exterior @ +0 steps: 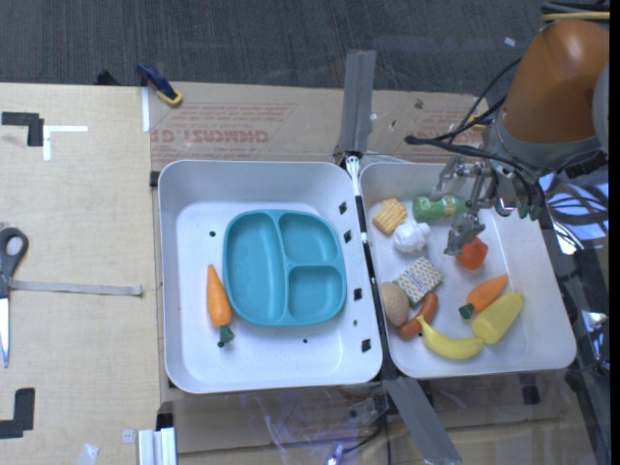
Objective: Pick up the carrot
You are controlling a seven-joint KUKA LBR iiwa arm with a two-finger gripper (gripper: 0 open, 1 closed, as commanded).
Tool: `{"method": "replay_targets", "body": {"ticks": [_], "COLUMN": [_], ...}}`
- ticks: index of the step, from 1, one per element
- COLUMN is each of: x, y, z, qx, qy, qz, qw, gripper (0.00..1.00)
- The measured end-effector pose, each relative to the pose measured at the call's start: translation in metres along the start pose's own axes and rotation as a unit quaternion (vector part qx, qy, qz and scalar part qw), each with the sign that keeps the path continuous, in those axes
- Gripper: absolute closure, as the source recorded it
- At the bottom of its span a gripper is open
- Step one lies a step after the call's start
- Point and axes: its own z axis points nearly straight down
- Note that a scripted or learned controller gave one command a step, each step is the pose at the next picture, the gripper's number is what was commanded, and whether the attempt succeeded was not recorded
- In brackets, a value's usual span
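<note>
Carrot (218, 299) — orange, tapered, dark green stub at its lower end — lies in left bin (184, 356), just beside teal divided plate (285, 266). Hand (465, 237) over right bin (547, 352), above a red toy; grip state unreadable.

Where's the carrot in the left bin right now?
The orange carrot lies in the left white bin, on the floor just left of the teal divided plate.

Teal divided plate (285, 267) beside scissors (8, 279), banana (448, 342).
</note>
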Motion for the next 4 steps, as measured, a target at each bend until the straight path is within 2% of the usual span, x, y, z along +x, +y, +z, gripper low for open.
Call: {"method": "replay_targets", "body": {"ticks": [1, 2, 3, 4], "x": [0.039, 0.099, 0.096, 0.093], "y": [-0.065, -0.08, -0.08, -0.079], "z": [0.104, 0.103, 0.093, 0.082], "qx": [0.0, 0.0, 0.001, 0.002], "qy": [0.0, 0.0, -0.003, -0.007], "qz": [0.03, 0.06, 0.057, 0.056], "qw": [0.9995, 0.9982, 0.9983, 0.9984], "gripper": [0.0, 0.0, 1.0, 1.0]}}
